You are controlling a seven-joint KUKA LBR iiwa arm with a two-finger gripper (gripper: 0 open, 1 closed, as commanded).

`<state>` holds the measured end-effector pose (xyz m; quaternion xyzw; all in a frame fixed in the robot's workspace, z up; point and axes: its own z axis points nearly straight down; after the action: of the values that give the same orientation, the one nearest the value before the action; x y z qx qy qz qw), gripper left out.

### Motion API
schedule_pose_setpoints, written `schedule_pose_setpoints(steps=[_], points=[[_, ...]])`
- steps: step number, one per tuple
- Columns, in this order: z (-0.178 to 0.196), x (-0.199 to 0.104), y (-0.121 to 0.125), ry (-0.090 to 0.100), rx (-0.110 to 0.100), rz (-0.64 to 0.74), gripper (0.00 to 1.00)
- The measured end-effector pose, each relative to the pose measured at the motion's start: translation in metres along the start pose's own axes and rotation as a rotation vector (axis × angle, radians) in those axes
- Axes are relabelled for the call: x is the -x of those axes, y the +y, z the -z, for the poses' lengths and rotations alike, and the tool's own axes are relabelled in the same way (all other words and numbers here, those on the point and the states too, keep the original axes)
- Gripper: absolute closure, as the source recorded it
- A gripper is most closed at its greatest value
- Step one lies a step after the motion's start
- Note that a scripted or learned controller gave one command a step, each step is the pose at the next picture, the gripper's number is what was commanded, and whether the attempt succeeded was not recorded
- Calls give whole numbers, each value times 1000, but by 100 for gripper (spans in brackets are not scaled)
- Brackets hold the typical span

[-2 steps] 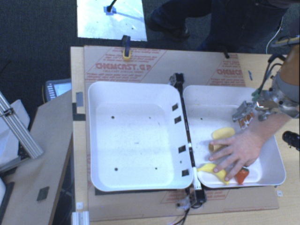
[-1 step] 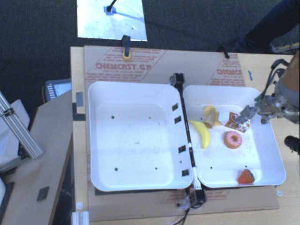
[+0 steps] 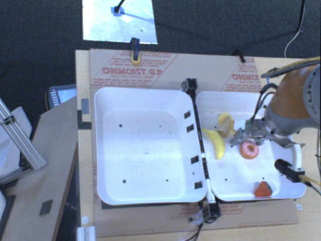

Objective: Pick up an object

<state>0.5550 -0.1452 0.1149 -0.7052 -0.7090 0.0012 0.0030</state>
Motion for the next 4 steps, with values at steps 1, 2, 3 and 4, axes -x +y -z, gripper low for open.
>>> schedule_pose_setpoints(steps=[1, 2, 3, 4], points=[[16, 2, 2, -4, 9, -1, 100], [27, 3, 3, -5, 12, -2, 100], [38, 3, 3, -6, 14, -2, 100], [48, 3, 4, -6, 17, -1, 100]])
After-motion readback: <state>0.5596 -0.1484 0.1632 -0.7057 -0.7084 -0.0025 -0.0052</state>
